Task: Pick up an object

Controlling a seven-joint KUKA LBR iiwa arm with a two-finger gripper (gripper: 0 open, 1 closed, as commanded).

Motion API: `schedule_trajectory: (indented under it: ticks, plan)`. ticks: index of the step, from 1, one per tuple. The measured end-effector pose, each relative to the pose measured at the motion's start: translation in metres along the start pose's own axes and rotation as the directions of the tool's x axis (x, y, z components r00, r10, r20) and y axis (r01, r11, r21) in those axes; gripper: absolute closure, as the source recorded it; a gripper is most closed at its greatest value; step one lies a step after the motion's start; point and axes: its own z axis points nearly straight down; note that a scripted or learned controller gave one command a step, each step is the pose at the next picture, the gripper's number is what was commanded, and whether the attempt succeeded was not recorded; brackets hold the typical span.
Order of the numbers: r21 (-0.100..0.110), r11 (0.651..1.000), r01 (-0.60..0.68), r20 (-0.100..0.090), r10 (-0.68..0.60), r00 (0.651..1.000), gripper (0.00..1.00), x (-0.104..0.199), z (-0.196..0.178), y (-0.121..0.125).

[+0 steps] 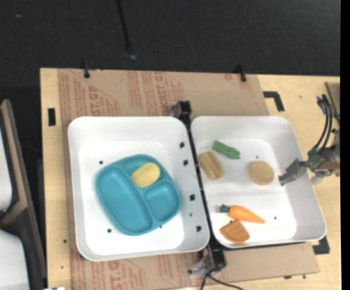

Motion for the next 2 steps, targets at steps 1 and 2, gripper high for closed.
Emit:
schedule_trajectory:
  ticks: [1, 2]
  plan:
    - [0.009, 1.000, 0.006, -0.004, -0.006, 1.000, 0.00, 0.049, 0.117, 0.106]
    - [0.001, 1.000, 0.005, -0.001, -0.005, 1.000, 0.00, 0.095, 0.139, 0.178]
